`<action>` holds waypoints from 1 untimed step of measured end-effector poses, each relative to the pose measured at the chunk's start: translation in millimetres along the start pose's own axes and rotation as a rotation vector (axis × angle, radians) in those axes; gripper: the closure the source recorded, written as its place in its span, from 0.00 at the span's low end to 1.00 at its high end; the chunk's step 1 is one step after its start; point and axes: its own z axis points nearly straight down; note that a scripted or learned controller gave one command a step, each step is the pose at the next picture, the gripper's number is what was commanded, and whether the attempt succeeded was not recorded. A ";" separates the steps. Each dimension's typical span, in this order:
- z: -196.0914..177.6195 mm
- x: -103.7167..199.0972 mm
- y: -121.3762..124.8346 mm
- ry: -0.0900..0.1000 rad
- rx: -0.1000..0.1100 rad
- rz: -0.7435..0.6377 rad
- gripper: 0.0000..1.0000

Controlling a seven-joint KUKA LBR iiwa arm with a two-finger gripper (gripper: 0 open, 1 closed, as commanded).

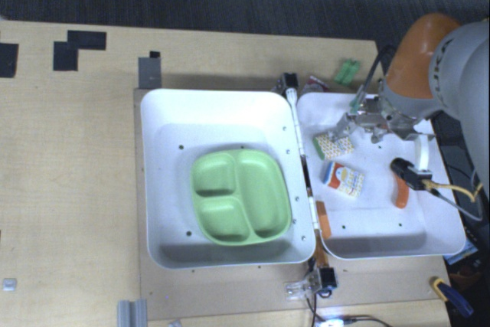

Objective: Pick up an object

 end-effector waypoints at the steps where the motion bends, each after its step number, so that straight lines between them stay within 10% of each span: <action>1: 15.5 21.0 -57.0 0.002 0.016 0.000 0.00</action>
